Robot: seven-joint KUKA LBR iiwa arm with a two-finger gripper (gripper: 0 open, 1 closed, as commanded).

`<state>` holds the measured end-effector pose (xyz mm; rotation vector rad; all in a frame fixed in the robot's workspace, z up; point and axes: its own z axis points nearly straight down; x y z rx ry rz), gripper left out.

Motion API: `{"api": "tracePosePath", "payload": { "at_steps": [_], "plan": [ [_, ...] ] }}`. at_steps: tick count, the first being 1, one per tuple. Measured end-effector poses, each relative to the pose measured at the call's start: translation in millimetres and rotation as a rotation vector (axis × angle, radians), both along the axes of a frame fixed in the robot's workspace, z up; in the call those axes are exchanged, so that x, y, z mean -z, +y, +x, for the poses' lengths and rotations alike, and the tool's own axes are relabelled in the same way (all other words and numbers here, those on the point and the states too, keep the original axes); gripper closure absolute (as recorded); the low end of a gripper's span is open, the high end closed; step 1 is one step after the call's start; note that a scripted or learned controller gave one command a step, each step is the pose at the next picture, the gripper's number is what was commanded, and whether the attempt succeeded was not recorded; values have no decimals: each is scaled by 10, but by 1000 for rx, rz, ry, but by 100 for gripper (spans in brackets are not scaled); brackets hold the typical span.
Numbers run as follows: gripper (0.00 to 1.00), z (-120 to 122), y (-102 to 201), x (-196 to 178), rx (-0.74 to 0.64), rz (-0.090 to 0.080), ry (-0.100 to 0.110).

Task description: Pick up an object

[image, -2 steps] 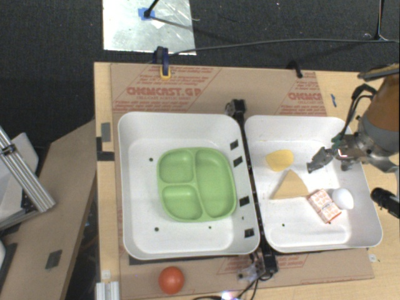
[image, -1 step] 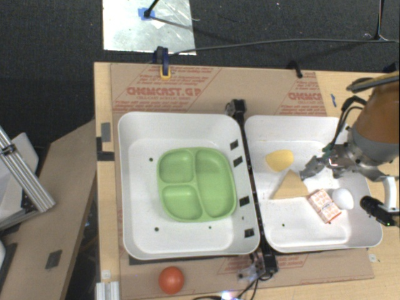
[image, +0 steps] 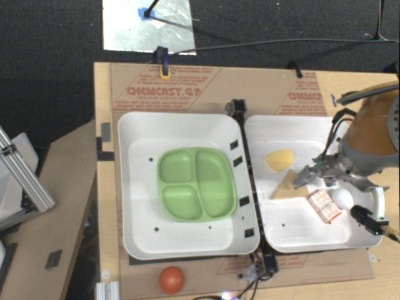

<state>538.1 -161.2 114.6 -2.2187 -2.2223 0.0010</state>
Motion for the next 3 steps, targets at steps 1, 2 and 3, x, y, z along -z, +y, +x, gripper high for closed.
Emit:
{"api": "tracePosePath", "payload": {
  "at_steps": [1, 2, 3],
  "plan": [
    [0, 28, 3, 265, 0, 2, -5],
    [100, 65, -4, 125, 0, -3, -19],
    [100, 33, -50, -498, -1, -3, -8]
  ]
}}
